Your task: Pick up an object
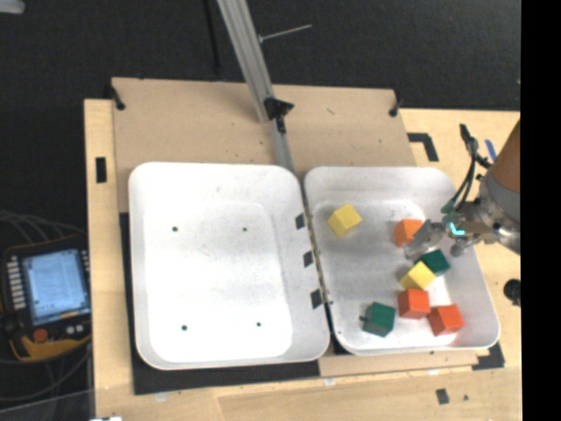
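Grey metal gripper (441, 238) hangs low over the right-hand shallow white plastic bin (372, 187), reaching in from the right; whether it is apart or together cannot be told at this size, and no block shows clamped in it. Just left of it sits a small orange cube (407, 231), and just nearer lies a dark green cube (435, 262) touching a yellow cube (420, 276). Nearer still are an orange-red cube (414, 303) and a second orange-red cube (445, 319), with another dark green cube (379, 318) to their left. A lone yellow cube (344, 220) rests farther left, well apart from the rest.

All look like hard, matte, sharp-edged blocks, on a smooth bin floor. The crowding is the hazard: closing among touching cubes could wedge one aside or pinch a corner, so it slips free on lifting. The left white bin (149, 235) lies beside.
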Robot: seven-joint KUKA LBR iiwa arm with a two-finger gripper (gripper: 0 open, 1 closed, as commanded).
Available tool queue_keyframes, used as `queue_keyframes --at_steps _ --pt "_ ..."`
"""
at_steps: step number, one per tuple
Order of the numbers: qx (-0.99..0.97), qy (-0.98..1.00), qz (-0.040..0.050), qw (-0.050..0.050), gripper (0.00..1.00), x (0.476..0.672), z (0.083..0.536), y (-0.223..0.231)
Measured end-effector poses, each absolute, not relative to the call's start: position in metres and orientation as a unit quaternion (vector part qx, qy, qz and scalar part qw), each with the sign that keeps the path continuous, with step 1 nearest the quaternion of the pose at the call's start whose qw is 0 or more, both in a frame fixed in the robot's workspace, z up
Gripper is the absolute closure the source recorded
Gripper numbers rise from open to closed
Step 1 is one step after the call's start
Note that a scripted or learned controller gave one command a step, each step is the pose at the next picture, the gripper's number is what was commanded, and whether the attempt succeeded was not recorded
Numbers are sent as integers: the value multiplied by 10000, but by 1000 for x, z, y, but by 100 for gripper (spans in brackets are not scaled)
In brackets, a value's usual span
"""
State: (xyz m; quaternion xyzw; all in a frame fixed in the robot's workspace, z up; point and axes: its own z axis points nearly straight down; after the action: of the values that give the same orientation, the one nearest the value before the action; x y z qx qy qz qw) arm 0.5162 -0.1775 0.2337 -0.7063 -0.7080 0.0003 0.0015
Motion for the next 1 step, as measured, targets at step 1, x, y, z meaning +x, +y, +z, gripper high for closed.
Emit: queue_keyframes --at_steps 1 --pt "-7067 -7075 -8 -6 0 517 236 -178"
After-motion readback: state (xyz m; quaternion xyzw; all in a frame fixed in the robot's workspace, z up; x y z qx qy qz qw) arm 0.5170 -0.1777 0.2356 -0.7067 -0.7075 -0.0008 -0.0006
